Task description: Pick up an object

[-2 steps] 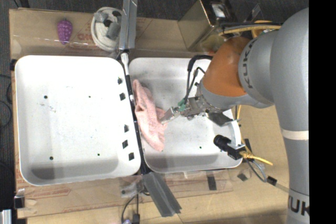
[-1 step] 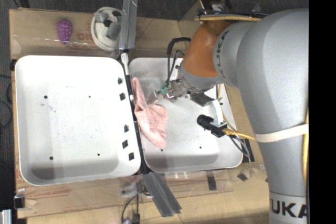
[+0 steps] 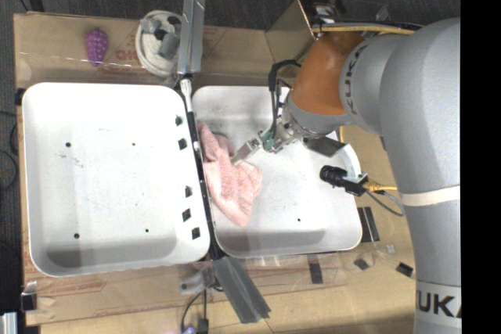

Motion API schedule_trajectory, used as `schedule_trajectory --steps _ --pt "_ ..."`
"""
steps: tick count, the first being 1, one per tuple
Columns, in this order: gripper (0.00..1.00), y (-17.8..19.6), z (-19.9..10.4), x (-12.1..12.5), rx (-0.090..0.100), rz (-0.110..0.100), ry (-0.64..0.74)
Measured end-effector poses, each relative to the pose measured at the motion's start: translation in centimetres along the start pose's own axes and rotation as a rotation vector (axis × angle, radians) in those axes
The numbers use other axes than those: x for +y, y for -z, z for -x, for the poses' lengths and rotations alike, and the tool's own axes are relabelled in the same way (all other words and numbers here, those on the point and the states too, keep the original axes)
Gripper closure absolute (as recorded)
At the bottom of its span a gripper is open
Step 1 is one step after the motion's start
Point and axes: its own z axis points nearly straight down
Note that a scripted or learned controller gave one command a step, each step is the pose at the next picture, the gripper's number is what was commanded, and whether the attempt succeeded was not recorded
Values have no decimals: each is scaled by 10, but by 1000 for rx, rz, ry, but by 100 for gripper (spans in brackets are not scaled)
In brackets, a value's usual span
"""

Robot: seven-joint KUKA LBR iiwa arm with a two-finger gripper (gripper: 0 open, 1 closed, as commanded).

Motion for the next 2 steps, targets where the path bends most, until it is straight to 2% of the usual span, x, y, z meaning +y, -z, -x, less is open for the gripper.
schedule_trajectory --steps 1,2 --pt "0 -1 -49 -50 3 -3 55" --pt "0 -1 -97 -93 2 -3 -91"
